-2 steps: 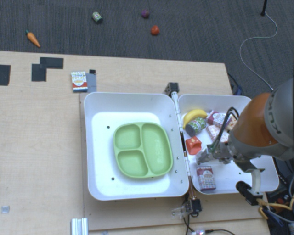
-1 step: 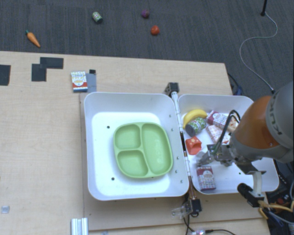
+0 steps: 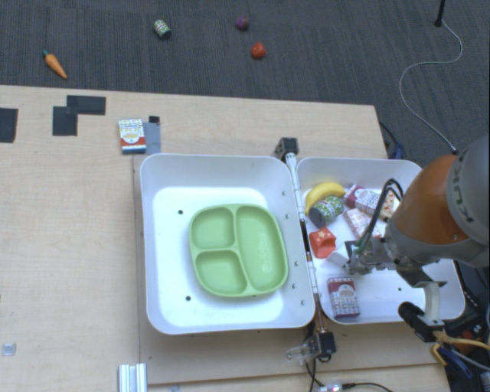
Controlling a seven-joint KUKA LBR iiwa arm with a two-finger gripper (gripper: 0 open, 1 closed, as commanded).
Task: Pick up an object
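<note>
A pale wooden worktop fills most of the frame, with dark grey carpet across the top. On the carpet lie a toy carrot at upper left, a small greenish can, a purple ball and a red ball. Dark tape patches sit on the worktop's upper left, beside a small red and white carton.

Two shallow white bins stand side by side in the centre and right. The left bin holds a light green divided plate with three compartments.

The right bin holds a cluster of small things in its upper left part: a yellow banana, a dark green can touching the banana's lower side, a red pepper-like toy below that near the bin's left wall, and pink and white packets to the right. A red and white snack packet lies flat apart from them, near the bin's lower left corner.

The grey arm with its orange band reaches in from the right edge, over the right bin. The hand points down between the red toy and the pink packets, above the snack packet. Whether it is released or clenched cannot be told from this angle, and nothing is visibly between its fingers.
</note>
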